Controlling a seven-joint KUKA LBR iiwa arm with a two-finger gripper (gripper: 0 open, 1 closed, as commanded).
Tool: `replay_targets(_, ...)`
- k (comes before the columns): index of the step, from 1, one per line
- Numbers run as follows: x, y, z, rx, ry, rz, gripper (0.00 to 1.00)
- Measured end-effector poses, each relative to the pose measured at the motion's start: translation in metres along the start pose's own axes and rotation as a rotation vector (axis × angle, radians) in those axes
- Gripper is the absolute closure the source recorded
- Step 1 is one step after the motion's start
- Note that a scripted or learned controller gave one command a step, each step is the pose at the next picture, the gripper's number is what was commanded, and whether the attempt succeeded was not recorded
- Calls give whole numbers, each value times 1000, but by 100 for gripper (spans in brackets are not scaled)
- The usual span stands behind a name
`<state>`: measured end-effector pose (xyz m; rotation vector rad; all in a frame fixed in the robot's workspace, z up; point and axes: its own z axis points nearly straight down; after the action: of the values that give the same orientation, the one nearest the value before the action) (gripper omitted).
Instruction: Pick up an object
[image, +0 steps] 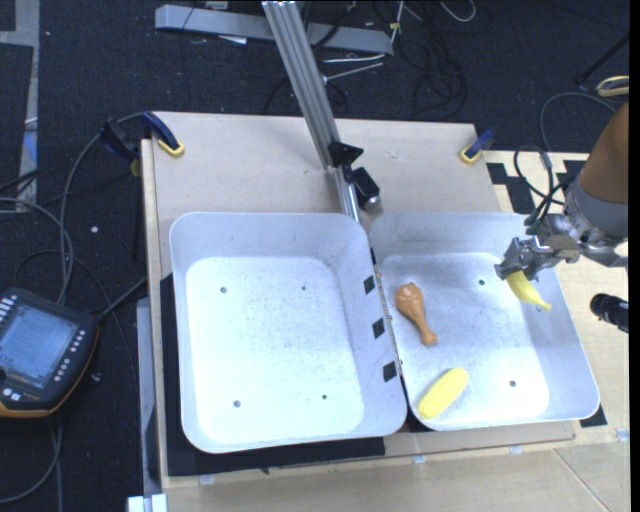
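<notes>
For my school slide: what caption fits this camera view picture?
Robot arm's pincer poised at a yellow banana in the right bin, near a toy drumstick and corn cob.

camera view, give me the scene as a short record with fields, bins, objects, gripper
bins: left bin and right bin, side by side on the bench
right bin contents: chicken drumstick near its left wall; corn cob toward the front; banana near its right side
gripper: gripper low over the right bin, directly above the banana
grasp: cannot tell if the banana is held
</notes>
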<state>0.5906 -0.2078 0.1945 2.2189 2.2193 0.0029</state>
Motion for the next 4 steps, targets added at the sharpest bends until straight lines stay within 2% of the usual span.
replay_targets(1,0,1,-28,2,0,0,100)
replay_targets(2,62,5,-29,4,3,-5,100)
replay_targets(3,111,19,-36,3,2,-4,100)
replay_targets(4,169,22,-46,3,2,-5,100)
